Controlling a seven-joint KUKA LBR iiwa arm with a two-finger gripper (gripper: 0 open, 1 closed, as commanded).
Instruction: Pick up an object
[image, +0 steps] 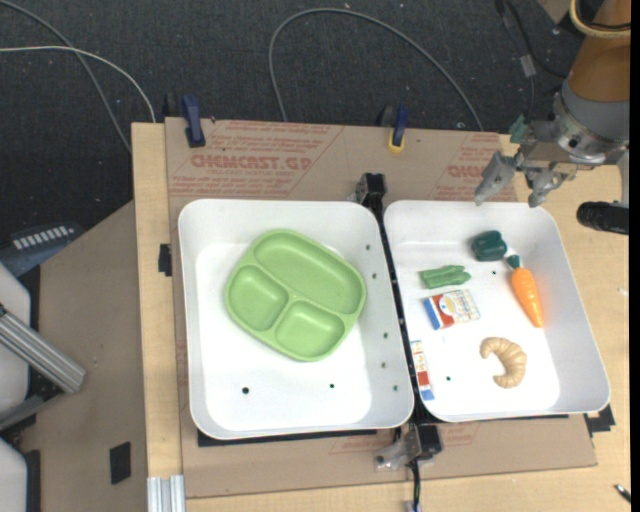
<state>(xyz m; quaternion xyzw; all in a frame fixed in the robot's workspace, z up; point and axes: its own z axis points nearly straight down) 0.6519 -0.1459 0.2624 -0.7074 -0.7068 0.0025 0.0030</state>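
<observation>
above the far right corner of the right bin (590, 350), well apart from its contents: arm reaching in from the right, wrist pointing down, gripper (518, 186) with jaws spread open and empty; carrot (527, 296), croissant (508, 359), green pod (444, 276) lying inside.

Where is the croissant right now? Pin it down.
The croissant lies in the right bin, toward its near edge, below the carrot and to the right of the small milk carton, touching neither.
</observation>
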